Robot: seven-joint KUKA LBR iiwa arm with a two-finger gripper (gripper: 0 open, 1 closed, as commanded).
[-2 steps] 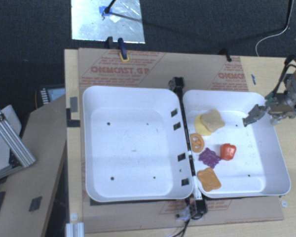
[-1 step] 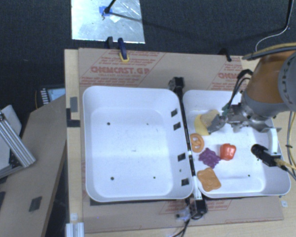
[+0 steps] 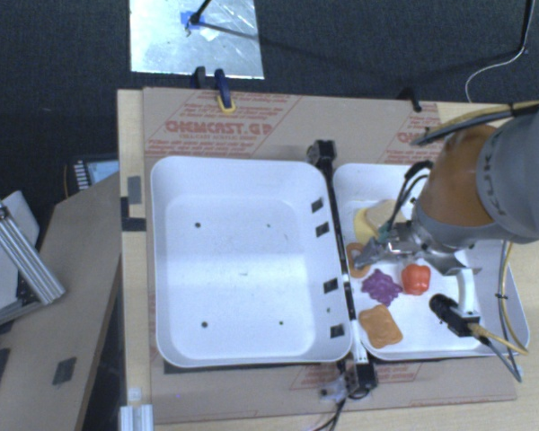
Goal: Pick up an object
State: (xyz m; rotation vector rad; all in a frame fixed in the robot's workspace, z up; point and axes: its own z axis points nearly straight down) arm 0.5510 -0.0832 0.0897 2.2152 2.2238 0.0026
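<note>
Found the gripper (image 3: 375, 248) low in the right bin (image 3: 386, 171), on its left side, at the end of the grey arm (image 3: 512, 178) reaching in from the right. Could not tell whether it stood open or closed; saw nothing clamped in it.

Counted four loose things in that bin, all near the gripper: a yellow piece (image 3: 370, 218) just beyond it on the far side, a purple piece (image 3: 380, 285) just nearer, a red piece (image 3: 415, 278) beside the purple one on the right, and a tan piece (image 3: 380, 326) nearest of all. Judged the purple piece the likeliest target, being close under the tool.

Best done, probably, by centring over one piece alone, coming straight down, and closing well clear of the red neighbour, so as not to pinch two at once.

Noted little room leftward: the wall shared with the left bin (image 3: 242, 162) ran just beside the gripper. Noted the tan piece near the bin's near wall, awkward for a grasp. Judged straight up the safest way out.
</note>
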